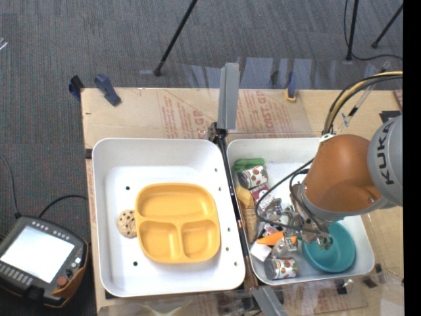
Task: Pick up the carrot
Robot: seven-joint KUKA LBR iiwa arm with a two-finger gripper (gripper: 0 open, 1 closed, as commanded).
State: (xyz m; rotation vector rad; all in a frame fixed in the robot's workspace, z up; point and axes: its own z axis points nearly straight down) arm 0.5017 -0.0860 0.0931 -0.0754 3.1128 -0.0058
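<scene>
Grey carpet [99,31], tripod legs [177,35], cardboard bench top [164,107]

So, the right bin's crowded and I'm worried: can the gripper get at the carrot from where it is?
Probably yes. The gripper hangs just above the carrot, whose top is bare, though cans press close on its sides and may get bumped.

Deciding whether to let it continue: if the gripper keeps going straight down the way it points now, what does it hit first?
Probably the carrot: the gripper hangs over the right bin's clutter, right beside it. A small can lies close too, and depth is hard to judge.
</scene>
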